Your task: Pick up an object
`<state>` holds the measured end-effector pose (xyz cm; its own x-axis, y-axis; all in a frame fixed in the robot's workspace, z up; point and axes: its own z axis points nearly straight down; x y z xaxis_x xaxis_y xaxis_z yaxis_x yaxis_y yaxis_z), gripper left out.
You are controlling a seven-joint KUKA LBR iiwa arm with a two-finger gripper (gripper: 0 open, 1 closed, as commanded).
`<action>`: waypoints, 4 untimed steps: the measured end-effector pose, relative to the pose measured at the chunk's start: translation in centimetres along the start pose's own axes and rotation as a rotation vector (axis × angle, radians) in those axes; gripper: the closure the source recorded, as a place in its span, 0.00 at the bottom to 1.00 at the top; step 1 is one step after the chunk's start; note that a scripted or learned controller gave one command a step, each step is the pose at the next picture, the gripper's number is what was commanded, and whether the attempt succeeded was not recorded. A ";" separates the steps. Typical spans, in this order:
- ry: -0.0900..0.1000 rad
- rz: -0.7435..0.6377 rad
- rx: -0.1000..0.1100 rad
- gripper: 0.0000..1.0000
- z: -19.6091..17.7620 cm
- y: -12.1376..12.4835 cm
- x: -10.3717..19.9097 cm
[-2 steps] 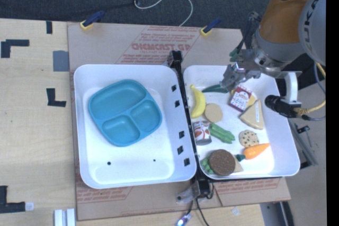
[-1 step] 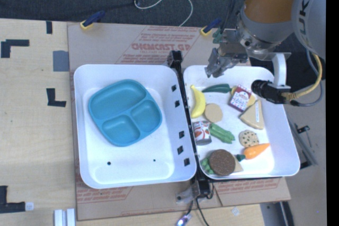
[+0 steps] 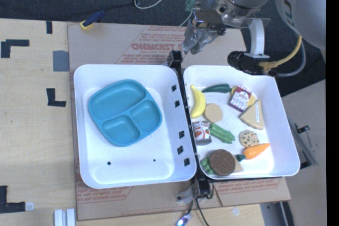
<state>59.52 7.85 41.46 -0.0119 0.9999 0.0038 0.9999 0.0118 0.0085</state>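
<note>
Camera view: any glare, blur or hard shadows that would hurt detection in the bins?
Camera view: even, soft light, only faint shadows under the blue tray and the toys; mild sheen on the right bin rim; banana and carrot look sharp; the gripper looks slightly soft, so its detail is hard to read.

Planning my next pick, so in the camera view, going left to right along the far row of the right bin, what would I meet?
Banana → green chili pepper → small red carton → sandwich wedge, all inside the right bin.
</note>
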 end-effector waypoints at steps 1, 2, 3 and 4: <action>-0.004 -0.002 0.024 1.00 10.9 -7.1 11.1; -0.008 0.013 0.015 1.00 19.4 0.9 9.6; -0.004 0.013 0.002 1.00 10.9 -0.1 5.7; 0.002 0.000 0.002 1.00 4.8 1.7 15.8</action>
<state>61.10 23.66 36.77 -0.0117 0.9999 0.0056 0.9999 0.0116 0.0063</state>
